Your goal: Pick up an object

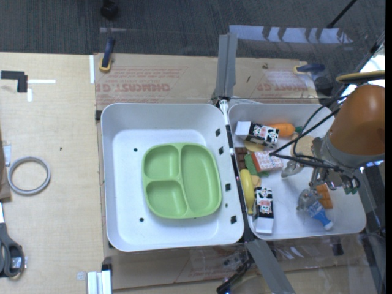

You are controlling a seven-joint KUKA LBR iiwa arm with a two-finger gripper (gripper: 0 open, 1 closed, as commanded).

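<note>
Gripper lowered over blue-capped object in right bin; finger state cannot be told. Descent best centred, clutter avoided.

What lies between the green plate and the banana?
In the camera view, the two bins' adjoining white walls lie between the green plate and the banana.

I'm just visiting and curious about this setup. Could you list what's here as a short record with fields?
left bin: holds a green divided plate
right bin: holds a carrot, a banana, two small cartons with cow pictures, a blue bottle
arm: reaches over the right bin
hand: low, above the blue bottle
bench, left: a roll of tape
</note>
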